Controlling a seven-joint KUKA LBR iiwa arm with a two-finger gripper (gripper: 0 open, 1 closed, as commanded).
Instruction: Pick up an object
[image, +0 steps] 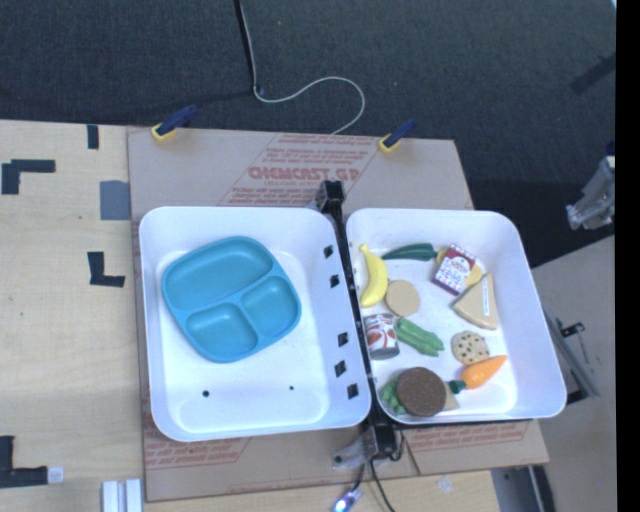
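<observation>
camera view: at the right edge, beyond the right bin (520, 245), a pale grey blur is probably my gripper (592, 203), cut off and too smeared to read. i cannot tell how it is set, and it touches nothing. the pickable things crowd the right bin: a banana (373, 275) by the divider, a red-and-white box (454, 268), a wedge (478, 302), a small can (381, 335), a carrot (482, 371), and a brown patty (421, 391) partly covering something green. the left bin (160, 400) holds a blue tray (232, 297).
</observation>
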